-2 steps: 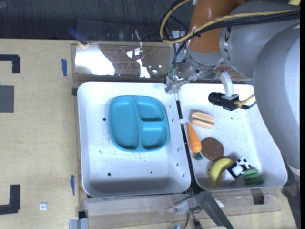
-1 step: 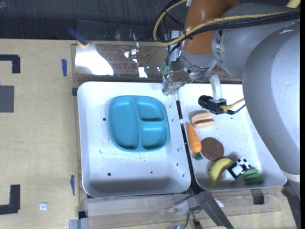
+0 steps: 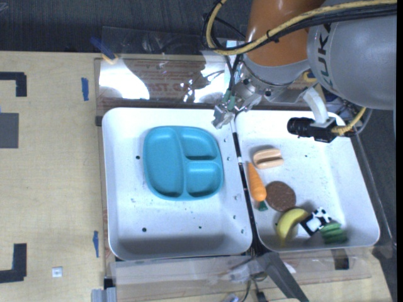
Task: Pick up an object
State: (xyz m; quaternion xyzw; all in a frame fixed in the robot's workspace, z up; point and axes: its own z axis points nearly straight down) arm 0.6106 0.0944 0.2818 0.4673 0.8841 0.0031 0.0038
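In the left bin (image 3: pixel 126 219) lies a blue divided plate (image 3: pixel 182 162). The right bin (image 3: pixel 359 187) holds a bun-like sandwich (image 3: pixel 267 158), an orange carrot (image 3: pixel 255 182), a round brown patty (image 3: pixel 281 195), a yellow banana (image 3: pixel 288 222), a black-and-white toy (image 3: pixel 318 219) and a green piece (image 3: pixel 334 233). My gripper (image 3: pixel 225 113) hangs over the far end of the wall between the two bins, above and left of the sandwich and apart from every object. Nothing shows in it.
The grey and orange arm (image 3: pixel 296 30) covers the upper right of the view. A black part (image 3: pixel 310 128) sticks out over the far side of the right bin. A shiny panel (image 3: pixel 157 80) lies behind the bins, and wooden bench (image 3: pixel 44 168) stretches to the left.
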